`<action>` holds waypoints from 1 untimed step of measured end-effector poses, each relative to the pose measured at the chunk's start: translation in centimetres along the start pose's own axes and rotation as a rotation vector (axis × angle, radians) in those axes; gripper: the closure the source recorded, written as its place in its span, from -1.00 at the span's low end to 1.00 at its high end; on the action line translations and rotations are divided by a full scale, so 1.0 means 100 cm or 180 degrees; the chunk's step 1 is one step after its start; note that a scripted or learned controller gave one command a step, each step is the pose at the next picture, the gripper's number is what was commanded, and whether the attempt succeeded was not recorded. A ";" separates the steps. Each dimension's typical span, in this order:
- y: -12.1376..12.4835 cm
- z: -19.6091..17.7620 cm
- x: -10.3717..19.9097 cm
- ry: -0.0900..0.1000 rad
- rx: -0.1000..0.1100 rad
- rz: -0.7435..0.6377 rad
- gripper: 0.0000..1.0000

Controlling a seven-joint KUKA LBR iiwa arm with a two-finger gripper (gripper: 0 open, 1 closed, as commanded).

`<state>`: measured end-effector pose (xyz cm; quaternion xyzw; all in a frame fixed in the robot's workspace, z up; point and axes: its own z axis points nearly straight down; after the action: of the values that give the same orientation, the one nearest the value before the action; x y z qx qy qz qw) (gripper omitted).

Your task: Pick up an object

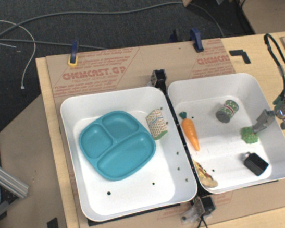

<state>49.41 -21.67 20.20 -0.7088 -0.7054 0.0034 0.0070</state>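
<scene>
The right bin holds an orange carrot near its left wall and a small can lying on its side. A green broccoli-like piece and a black block sit further right, and a yellowish peel-like item rests at the front left corner. My gripper appears at this bin's right rim, small and partly cut off, just up and right of the green piece. Nothing shows between its parts.
The left bin carries a blue divided plate with a patterned cup lying at its right side. A black clamp sits where the bins meet. Cables run along the bench's right side.
</scene>
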 end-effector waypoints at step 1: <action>0.003 -0.007 0.001 -0.0013 -0.0044 -0.0016 -1.00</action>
<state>49.75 -21.59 20.94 -0.7070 -0.7072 0.0000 0.0006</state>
